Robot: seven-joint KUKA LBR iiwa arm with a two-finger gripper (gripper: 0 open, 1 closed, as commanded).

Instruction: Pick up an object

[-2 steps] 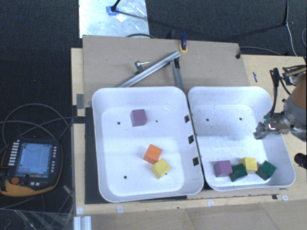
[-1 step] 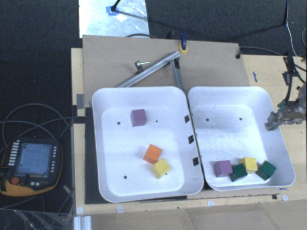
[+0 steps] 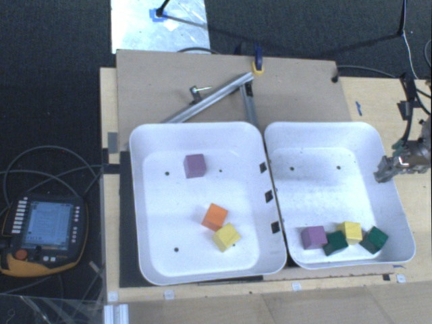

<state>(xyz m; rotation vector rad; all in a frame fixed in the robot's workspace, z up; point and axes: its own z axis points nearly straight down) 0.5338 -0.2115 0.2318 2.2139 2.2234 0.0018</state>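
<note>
— Camera view first: what sits around the two bins?

— A teach pendant [image 3: 42, 233] lies on the dark floor at the far left, with cables looping round it. Behind the bins a metal rod [image 3: 210, 97] lies slantwise on a brown board [image 3: 297, 90], and a silvery sheet [image 3: 159, 15] lies beyond that, at the top.

— And inside the bins?

— The left bin [image 3: 145, 201] holds a purple cube [image 3: 194, 165] towards its far side, and nearer the front an orange cube [image 3: 214, 216] touching a yellow cube [image 3: 227, 237]. The right bin [image 3: 378, 147] holds four blocks huddled along its near wall: a purple block [image 3: 313, 236], a dark green block [image 3: 335, 242], a yellow block [image 3: 352, 231] and a second dark green block [image 3: 374, 239], each just beside the next.

— Where is the gripper [image 3: 387, 169]?

— At the right rim of the right bin, about halfway along it. It is small and blurred there, so I cannot tell whether its fingers are apart or together. Nothing shows between them.

— How do the blocks lie relative to it?

— The cluster of four sits nearer the front and slightly left of it, well apart; the second dark green block is closest. No object stands between. The cubes in the left bin lie across the shared rims.
</note>
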